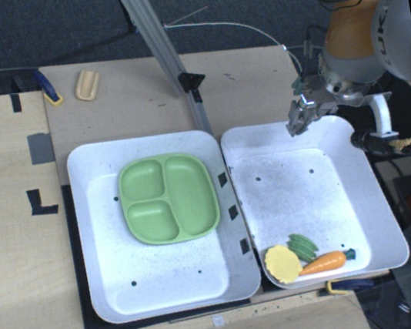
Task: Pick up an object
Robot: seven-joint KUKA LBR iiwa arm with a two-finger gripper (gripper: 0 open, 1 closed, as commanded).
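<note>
The gripper [301, 118] hangs over the right bin's [363, 172] far rim with nothing between its fingers, their spacing indiscernible, well apart from the carrot [323, 262] at the near wall, likely staging for descent.

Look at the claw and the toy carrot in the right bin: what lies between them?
Nothing but the right bin's bare, speckled white floor lies between the claw and the carrot, as the camera view shows.
</note>
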